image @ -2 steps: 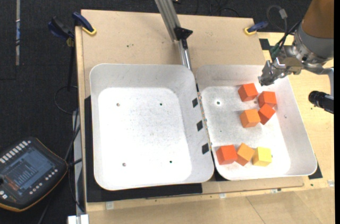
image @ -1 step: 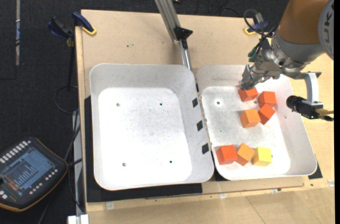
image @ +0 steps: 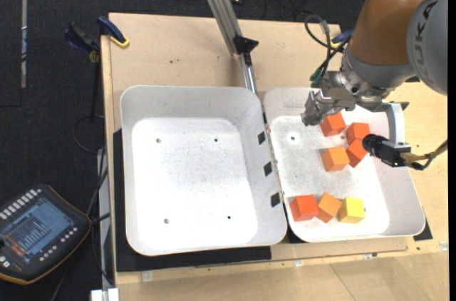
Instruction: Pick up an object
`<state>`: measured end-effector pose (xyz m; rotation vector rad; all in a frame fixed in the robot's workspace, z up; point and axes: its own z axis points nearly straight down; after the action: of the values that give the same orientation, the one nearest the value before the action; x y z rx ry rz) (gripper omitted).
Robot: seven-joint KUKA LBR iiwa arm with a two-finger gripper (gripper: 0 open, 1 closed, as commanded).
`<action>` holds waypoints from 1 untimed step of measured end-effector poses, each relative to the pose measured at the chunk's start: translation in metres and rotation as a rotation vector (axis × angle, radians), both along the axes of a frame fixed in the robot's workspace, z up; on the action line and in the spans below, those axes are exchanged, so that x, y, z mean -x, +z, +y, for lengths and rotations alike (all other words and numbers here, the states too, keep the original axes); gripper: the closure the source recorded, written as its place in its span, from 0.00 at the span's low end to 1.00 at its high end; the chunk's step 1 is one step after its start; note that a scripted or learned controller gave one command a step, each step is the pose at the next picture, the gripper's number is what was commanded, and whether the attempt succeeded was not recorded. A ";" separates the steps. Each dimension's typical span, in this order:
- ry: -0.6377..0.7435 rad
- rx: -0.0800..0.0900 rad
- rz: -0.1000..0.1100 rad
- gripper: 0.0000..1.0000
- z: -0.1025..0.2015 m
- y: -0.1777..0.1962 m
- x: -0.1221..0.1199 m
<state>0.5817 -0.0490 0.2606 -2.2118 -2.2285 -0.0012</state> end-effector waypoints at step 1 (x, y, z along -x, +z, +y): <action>0.001 0.000 0.003 1.00 0.053 -0.017 0.020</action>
<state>0.5619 0.0037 0.2435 -2.2097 -2.2275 0.0018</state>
